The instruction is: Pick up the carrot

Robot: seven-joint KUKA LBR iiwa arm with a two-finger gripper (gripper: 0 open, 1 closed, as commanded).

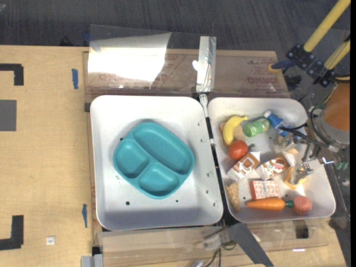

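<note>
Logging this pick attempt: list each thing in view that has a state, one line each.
carrot: lying flat near the right bin's front wall, not gripped.
gripper: low in the right bin, above the carrot in the view, apart from it.
green bottle: lying on its side.
banana: lying flat.
teal divided plate: upright in the left bin.

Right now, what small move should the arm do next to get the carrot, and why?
Probably shift the pincer toward the near edge of the right bin and a little left, until it stands over the carrot. The carrot lies flat along the bin's near wall, below the small red box, while the pincer hangs above other clutter farther back.
</note>
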